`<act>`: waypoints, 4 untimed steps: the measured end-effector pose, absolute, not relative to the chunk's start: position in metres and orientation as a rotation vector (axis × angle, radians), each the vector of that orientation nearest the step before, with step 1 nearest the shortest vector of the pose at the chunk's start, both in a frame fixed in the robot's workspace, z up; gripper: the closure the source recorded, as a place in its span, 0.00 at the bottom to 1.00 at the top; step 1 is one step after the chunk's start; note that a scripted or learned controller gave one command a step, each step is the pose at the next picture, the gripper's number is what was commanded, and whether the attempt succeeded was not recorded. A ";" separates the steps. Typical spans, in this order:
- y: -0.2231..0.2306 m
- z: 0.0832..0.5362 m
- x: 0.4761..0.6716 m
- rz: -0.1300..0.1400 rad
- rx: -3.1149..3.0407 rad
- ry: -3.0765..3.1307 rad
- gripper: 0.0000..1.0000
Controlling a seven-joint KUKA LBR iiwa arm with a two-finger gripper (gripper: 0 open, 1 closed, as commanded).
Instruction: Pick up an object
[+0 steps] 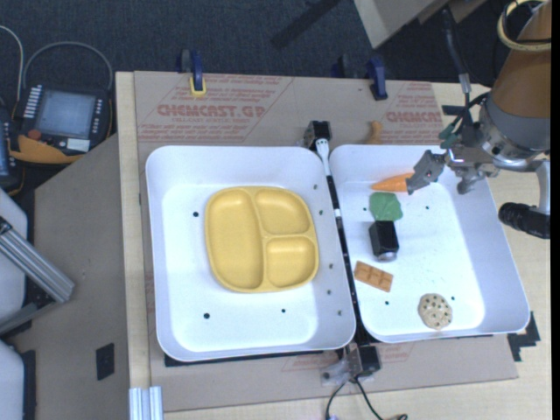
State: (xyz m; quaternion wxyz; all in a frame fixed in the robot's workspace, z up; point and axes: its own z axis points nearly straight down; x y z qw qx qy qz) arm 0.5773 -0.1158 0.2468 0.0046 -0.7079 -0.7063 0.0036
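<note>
- A grey KUKA arm reaches in from the right over the right-hand bin [490, 261], its gripper [444, 171] hanging low above the bin's far end, just beside a small orange carrot [391, 183].
- One dark finger [426, 171] angles down toward the carrot's thick end; the other sits apart from it, so the jaws appear spread, with nothing visible between them.
- The carrot, the nearest candidate for the pick, lies flat on the bin floor, tapering toward the left, with a green leafy piece [385, 206] just below it and a black block [383, 239] beyond that.
- It looks like a light toy, probably rigid plastic with a smooth, somewhat slippery skin; the tapered shape may squirt out of a pinch made near the tip.
- The safest hold is judged to be across the thick end or middle, fingers closing across its width.
- Further toward the near edge lie a waffle-like cracker [374, 276] and a cookie [435, 310], both flat and thin, likely harder to get fingers under.
- The left bin [175, 304] holds a yellow divided plate [261, 237], well apart from the gripper.
</note>
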 end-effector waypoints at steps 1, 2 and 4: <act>-0.116 0.253 0.580 0.000 -2.221 -2.222 0.00; -0.116 0.209 0.573 0.005 -2.218 -2.217 0.00; -0.109 0.102 0.566 -0.012 -2.223 -2.222 0.00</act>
